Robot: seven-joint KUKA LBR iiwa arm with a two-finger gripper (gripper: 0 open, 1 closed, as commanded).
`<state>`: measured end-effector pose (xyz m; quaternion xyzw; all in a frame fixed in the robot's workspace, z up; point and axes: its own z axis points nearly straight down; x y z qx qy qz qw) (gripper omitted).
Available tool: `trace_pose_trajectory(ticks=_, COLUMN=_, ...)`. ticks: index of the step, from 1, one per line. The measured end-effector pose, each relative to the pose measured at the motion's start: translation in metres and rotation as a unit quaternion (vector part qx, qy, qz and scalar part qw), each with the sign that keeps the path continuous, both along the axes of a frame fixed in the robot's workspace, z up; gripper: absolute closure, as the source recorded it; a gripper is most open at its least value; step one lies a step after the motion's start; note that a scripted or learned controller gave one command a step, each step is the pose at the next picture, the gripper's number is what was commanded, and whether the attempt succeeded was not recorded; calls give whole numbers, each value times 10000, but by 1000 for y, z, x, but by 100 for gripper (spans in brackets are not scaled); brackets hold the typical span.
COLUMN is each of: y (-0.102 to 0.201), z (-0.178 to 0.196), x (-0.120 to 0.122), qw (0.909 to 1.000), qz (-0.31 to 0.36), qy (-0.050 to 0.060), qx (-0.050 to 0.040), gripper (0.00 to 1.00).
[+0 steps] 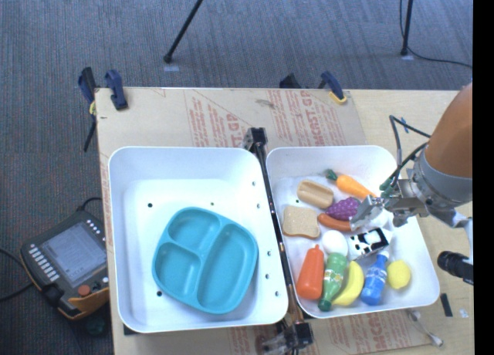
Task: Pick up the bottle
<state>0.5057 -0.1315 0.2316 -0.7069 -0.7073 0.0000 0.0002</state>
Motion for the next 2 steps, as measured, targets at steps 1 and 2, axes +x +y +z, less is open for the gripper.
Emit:
trace_pose_trajectory(ticks=1, y=-59, z=-126, x=21, qw=9983, qz=577, qy=-89, qx=-15, gripper=0)
trace_pose_trajectory(ticks=2, y=-58, z=-113, x=24, qw=9983, qz=571, qy=-127, qx=-11, gripper=100)
